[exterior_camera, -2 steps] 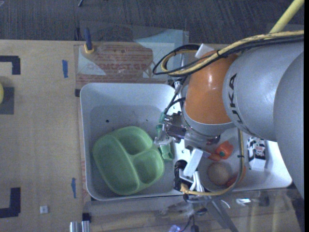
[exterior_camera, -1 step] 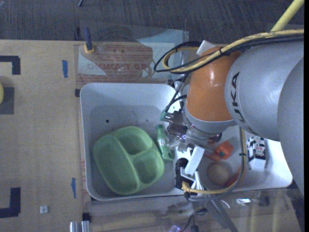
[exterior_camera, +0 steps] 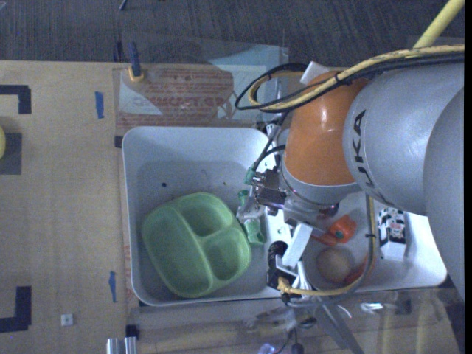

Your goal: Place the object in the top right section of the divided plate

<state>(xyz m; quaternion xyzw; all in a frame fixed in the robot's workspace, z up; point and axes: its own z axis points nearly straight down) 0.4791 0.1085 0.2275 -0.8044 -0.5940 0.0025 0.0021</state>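
A small green object point(exterior_camera: 254, 231) is sitting just off the right rim of the green divided plate point(exterior_camera: 193, 243), under the wrist — seemingly between the fingers of the gripper point(exterior_camera: 253, 226), though the arm's bulk is hiding whether they are actually clamping it. The plate is lying in the left white bin point(exterior_camera: 184, 150), all its sections bare. The arm point(exterior_camera: 369, 139) is reaching over the wall between the bins — behind it, an orange item point(exterior_camera: 338, 230) and a brownish round one point(exterior_camera: 333, 265) are waiting in the right bin point(exterior_camera: 420, 260).
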